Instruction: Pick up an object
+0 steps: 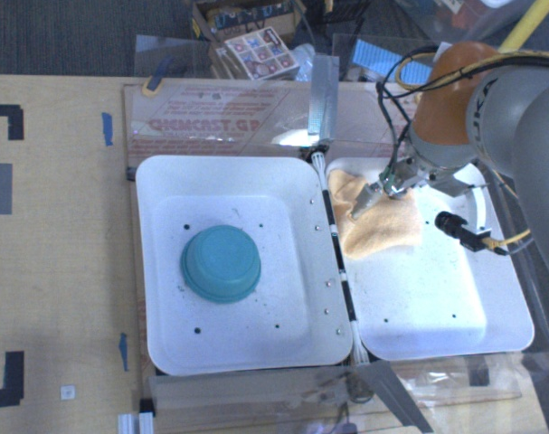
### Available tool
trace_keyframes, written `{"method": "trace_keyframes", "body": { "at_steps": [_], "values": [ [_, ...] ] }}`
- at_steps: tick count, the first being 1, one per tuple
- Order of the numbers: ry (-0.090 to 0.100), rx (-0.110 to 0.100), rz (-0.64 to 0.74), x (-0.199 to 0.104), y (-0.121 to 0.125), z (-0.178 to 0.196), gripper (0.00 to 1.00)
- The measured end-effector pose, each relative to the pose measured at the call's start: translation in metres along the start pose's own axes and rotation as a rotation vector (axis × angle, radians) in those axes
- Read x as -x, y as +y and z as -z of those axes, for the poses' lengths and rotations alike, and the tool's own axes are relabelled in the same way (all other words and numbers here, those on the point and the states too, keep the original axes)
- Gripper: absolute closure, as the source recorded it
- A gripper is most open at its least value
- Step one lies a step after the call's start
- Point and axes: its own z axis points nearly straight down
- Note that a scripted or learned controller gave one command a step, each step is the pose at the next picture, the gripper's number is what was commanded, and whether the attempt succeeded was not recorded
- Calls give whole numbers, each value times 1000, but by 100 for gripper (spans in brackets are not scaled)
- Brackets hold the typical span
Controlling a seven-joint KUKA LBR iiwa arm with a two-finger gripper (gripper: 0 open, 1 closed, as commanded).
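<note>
I see blue tape marks point(107, 128) on the tan surface point(57, 269) left of the bins. Behind them I see a clear plastic sheet point(211, 120) and a printed box point(256, 51).

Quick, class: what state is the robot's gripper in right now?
Gripper: down on the crumpled yellow cloth in the right-hand shallow white bin; open or closed cannot be told.

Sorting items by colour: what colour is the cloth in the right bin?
The cloth is pale yellow-orange, seen in the camera view, under the gripper.
</note>
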Motion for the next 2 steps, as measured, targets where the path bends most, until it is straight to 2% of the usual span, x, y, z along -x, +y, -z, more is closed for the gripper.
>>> {"method": "trace_keyframes", "body": {
  "at_steps": [1,2],
  "values": [
    [-8,7,133,-5,-6,1,0],
    [-8,13,111,-6,-40,1,0]
  ]
}}
